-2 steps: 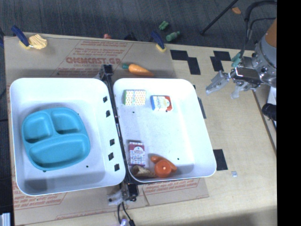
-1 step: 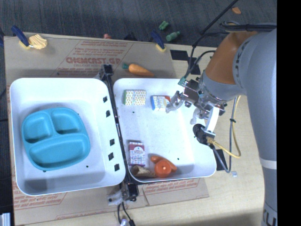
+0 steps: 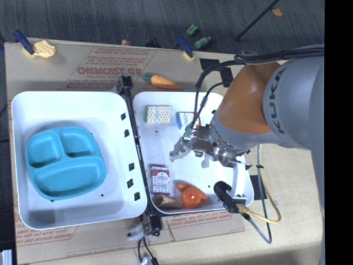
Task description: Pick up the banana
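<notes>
Banana not made out with any certainty. Likeliest candidate a dull yellow-brown elongated object, lying against the near wall of the right-hand shallow white plastic bin, touching a round orange-red fruit-like piece on its right and just below a small dark red carton.

Metal-grey two-finger gripper over the middle of that same bin, pointing toward the left bin. Candidate below and slightly left of it in the view, apart from it, with the red carton between. Cannot tell how far the gripper is open, nor whether anything sits in it (too small and too cluttered with cables at the wrist).

Right part of the right bin hidden under the grey arm with orange band. Small blue-and-white packet partly cut off by a dark cable and the wrist. Square green-and-yellow patterned packet in full view near the far wall.

Pale yellow lump at the far left corner of the brown cardboard sheet, beside a blue clamp; too blurred to name. Orange carrot-shaped toy on the cardboard just beyond the right bin. Turquoise three-section plastic tray in the left-hand white bin.
</notes>
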`<state>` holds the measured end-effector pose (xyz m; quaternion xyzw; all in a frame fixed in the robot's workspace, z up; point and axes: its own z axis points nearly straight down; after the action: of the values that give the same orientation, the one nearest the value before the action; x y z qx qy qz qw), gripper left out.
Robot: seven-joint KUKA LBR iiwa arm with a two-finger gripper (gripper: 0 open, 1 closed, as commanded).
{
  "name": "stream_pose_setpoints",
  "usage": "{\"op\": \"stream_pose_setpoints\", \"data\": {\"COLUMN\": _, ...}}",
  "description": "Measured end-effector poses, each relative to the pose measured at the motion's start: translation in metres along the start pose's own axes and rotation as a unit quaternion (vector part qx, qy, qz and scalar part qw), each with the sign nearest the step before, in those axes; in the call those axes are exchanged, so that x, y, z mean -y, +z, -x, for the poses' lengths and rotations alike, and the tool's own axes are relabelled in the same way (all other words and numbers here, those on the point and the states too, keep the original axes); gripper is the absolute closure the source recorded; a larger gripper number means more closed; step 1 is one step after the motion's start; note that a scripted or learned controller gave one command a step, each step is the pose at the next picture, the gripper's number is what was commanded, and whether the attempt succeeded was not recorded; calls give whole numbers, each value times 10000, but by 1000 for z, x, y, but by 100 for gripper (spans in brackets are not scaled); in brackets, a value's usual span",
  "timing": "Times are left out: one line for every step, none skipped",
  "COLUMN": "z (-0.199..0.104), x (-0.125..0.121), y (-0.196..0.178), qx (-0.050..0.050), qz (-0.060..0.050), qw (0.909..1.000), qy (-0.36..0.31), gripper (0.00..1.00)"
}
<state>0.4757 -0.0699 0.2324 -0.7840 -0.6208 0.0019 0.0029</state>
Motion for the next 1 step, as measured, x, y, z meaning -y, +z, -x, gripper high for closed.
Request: {"op": "stream_pose_setpoints", "data": {"z": -79, "x": 17, "y": 42, "qx": 6, "qz": 2, "qw": 9991, "qy": -415, "gripper": 0}}
